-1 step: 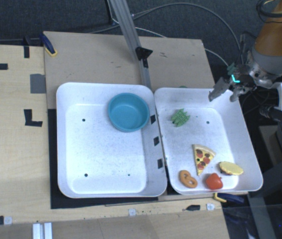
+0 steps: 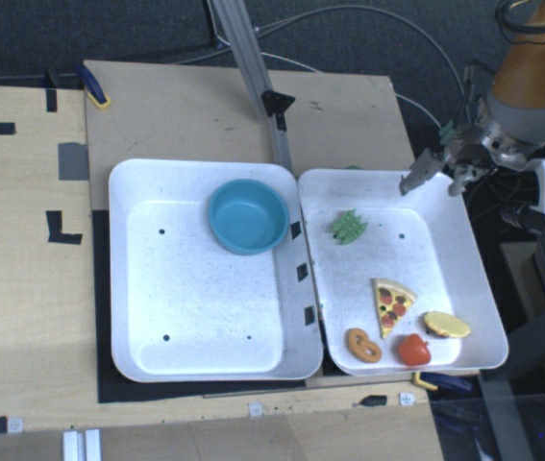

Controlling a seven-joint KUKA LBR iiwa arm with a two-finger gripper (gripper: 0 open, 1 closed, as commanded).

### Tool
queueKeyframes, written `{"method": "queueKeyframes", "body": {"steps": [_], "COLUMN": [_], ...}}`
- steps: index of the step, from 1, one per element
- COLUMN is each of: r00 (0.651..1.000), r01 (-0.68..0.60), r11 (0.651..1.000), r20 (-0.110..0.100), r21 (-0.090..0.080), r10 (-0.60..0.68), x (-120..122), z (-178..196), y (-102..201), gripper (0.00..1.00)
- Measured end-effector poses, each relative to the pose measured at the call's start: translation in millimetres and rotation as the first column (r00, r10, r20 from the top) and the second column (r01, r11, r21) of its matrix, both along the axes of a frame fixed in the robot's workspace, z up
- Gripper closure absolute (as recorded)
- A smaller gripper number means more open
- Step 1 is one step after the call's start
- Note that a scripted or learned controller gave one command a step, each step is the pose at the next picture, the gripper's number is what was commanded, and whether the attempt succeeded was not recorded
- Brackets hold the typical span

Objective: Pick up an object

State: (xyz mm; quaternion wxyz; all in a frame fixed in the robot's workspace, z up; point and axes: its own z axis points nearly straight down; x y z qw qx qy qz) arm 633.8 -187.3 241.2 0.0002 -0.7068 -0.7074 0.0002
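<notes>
Gripper [image 2: 435,173] fingers spread, nothing held, over right bin [image 2: 464,248] far rim; no legible labels.

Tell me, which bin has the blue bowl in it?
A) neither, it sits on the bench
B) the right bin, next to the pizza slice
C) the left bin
C: the blue bowl sits in the left bin near its back right corner, while the pizza slice and the other toy foods lie in the right bin.
</notes>
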Motion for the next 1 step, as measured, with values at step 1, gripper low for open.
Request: {"method": "queueKeyframes", "body": {"steps": [1], "r00": [1.0], "r01": [0.0], "r11": [1.0], "r20": [-0.003], "r21": [0.001], "r10": [0.0], "x": [-1.7], "z": [-44.5], "y": [6.4], "gripper": [0.0]}}
